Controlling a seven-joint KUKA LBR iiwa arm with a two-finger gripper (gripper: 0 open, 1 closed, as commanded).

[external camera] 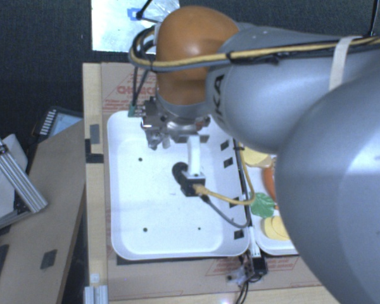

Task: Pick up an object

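light: bright, even, from above | glare: left bin [133,233] floor washed white, pale sheet [114,18] blown out | shadows: soft, faint | focus: near arm [316,144] blurred

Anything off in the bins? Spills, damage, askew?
No spill or damage visible. Oddity: the gripper hangs over the left bin, but the green item and yellow item lie in the right bin, partly behind the arm.

- The arm [291,106], grey with an orange band [190,49], reaches in from the view's right over the left bin [133,233].
- The claw [157,138] hangs over that bin's far part.
- The right bin [275,251], largely hidden by the arm, holds a pale yellow piece [256,159], an orange thing [270,182], a green thing [263,205] and a yellow slice [275,228].
- Both bins sit on the brown bench [94,233].
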